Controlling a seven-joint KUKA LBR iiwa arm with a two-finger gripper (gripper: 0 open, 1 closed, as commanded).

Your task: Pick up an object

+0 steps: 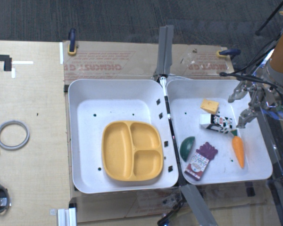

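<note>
Two white bins sit side by side on the table. The right bin holds a toy carrot, orange with a green tip, lying near the bin's right edge, beside a black-and-white carton, a yellow cheese wedge, a dark green oval object and a purple-and-red packet. The gripper hangs over the bin's right side, above the carrot, its grasp impossible to judge. The left bin carries a yellow divided plate. A tape ring rests near the table's left edge.
</note>
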